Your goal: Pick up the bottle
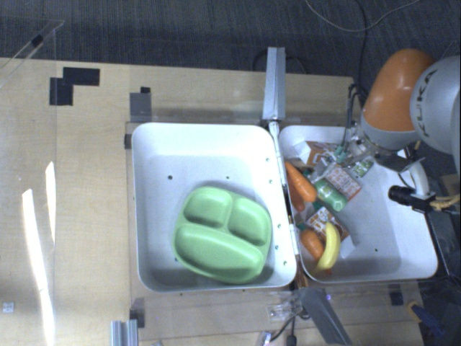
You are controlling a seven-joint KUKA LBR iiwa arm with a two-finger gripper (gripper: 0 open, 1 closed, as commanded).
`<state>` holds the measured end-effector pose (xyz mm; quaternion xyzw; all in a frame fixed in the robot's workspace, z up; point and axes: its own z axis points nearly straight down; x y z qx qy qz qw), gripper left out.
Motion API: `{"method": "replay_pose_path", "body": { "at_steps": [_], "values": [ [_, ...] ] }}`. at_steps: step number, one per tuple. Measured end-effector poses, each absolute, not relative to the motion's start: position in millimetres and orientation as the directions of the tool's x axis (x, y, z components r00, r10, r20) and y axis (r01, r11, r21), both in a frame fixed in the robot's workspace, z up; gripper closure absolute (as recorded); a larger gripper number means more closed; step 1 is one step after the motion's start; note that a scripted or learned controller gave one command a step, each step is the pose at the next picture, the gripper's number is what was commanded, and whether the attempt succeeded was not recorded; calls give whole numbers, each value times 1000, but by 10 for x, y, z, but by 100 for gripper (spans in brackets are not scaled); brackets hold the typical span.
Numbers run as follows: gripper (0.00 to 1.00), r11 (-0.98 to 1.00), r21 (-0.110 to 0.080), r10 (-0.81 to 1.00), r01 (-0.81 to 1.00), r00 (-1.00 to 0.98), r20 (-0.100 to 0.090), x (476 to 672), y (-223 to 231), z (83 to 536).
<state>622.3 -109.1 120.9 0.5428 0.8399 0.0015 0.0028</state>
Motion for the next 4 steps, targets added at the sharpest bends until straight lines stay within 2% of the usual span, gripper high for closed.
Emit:
{"method": "replay_pose_path", "body": {
  "at_steps": [1, 2, 3, 4],
  "values": [
    [0, 430, 8, 903, 903, -430, -6, 6449, -1482, 879],
    [0, 356, 8, 935, 935, -356, -4, 5996, -1574, 883],
    [100, 358, 16, 934, 934, -358, -7, 6025, -1566, 1009],
    [100, 458, 9, 889, 889, -458, -4, 5966, -689, 2596]
  ]
}}
